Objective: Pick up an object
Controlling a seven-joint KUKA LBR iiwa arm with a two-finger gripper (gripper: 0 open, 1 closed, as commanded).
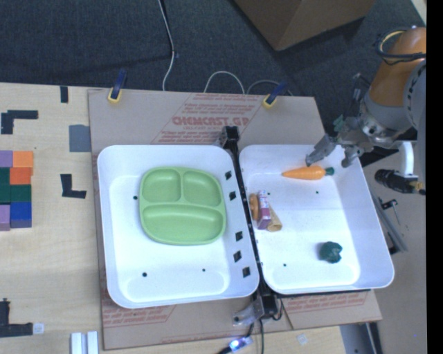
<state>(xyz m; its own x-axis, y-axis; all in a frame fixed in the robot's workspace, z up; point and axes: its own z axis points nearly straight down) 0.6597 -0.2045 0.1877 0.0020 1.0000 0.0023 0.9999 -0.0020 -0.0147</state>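
An orange toy carrot (303,173) with a green tip lies at the far side of the right bin (360,207). A small pink and tan item (264,211) rests near that bin's left wall. A dark green lump (331,252) sits toward the bin's near right. My gripper (333,152) hangs over the bin's far right corner, just above and right of the carrot, its two fingers spread open with nothing between them.
The left bin (118,207) holds a light green divided plate (183,205). A black hinge strip (239,207) runs between the bins. Coloured blocks (15,190) stand at the bench's left edge. A cardboard box (304,17) sits behind the bench.
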